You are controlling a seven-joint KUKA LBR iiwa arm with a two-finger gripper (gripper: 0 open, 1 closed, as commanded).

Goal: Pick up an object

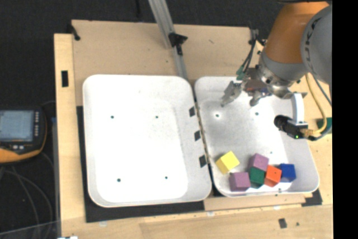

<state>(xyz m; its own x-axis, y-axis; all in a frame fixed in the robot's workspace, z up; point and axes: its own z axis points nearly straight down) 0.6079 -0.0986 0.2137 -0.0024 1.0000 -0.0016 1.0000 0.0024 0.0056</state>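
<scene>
The gripper (241,93) hangs over the far end of the right bin (224,131), its two fingers spread apart with nothing between them. One fingertip (226,99) points toward the bin's left wall, the other sits to its right, both above bare white floor.

The blocks lie at the near end of that same bin, well apart from the gripper. A yellow block (227,162) sits alone, nearest the bin's left wall. To its right is a tight cluster: a purple block (240,181) at the near rim, a second purple block (259,162) behind it, a green block (257,176) between them, an orange block (273,175) touching the green one, and a blue block (287,171) farthest right.

The left bin (140,137) lies just beside the right bin. A small handheld screen (19,129) rests left of the bench; no writing on it can be read.
</scene>
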